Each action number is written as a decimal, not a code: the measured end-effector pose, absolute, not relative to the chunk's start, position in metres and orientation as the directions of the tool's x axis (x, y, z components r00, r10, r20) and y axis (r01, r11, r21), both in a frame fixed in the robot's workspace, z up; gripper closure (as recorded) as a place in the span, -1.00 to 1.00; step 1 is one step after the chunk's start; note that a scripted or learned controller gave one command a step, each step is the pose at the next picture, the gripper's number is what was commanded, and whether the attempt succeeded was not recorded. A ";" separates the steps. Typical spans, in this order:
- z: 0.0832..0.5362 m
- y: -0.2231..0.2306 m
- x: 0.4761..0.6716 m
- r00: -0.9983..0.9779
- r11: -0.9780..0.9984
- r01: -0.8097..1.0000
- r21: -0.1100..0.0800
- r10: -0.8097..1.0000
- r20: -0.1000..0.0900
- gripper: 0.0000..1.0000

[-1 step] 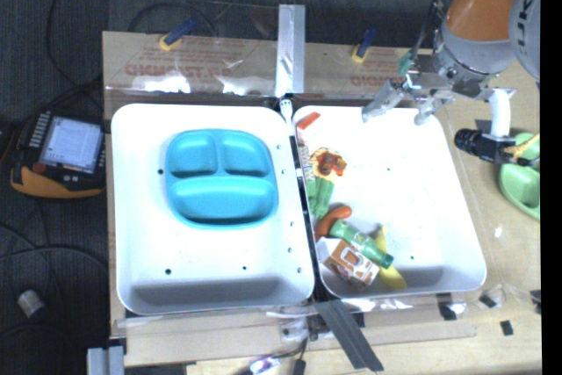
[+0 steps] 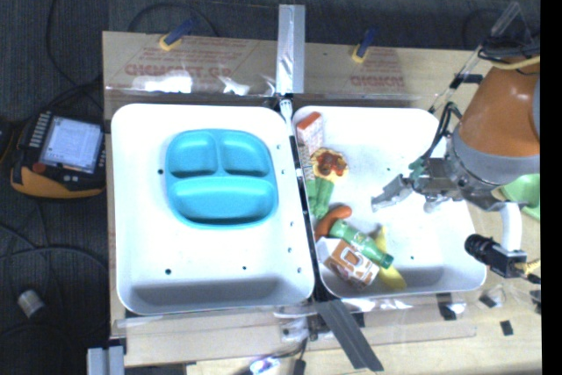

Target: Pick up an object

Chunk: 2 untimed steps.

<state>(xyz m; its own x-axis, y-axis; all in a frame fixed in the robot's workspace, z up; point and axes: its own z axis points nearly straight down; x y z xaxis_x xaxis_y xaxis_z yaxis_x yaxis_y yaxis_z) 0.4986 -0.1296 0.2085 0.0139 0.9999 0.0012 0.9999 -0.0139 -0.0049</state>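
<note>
Nearest the camera, at the front left corner of the right bin (image 2: 439, 272): an orange carton (image 2: 350, 263) touching a yellow banana (image 2: 387, 270), with a green bottle (image 2: 366, 245) lying tilted across them. Just behind, an orange carrot-like piece (image 2: 331, 218) and a green packet (image 2: 318, 191) against the dividing wall. Farther back, a round red-and-yellow toy (image 2: 329, 162) and an upright white carton (image 2: 308, 131). Over the bare middle of that bin, the pincer (image 2: 402, 191), fingers spread apart, gripping nothing, well apart from the heap. In the left bin (image 2: 140, 277), a blue divided plate (image 2: 220, 175). Beyond, on the surface (image 2: 413, 75), yellow clamps (image 2: 176, 34).
</note>
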 end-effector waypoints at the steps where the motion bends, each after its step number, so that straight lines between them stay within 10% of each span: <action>1: 0.093 -0.118 0.484 0.174 -0.174 0.985 0.001 0.985 0.000 -1.00; 2: 0.091 -0.110 0.488 -0.189 0.189 0.982 0.014 0.982 -0.010 -1.00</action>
<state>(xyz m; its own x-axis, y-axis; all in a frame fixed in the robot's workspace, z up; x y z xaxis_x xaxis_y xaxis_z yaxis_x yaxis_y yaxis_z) 0.4878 -0.1097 0.0905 -0.1887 0.9820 -0.0101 0.9819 0.1889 0.0143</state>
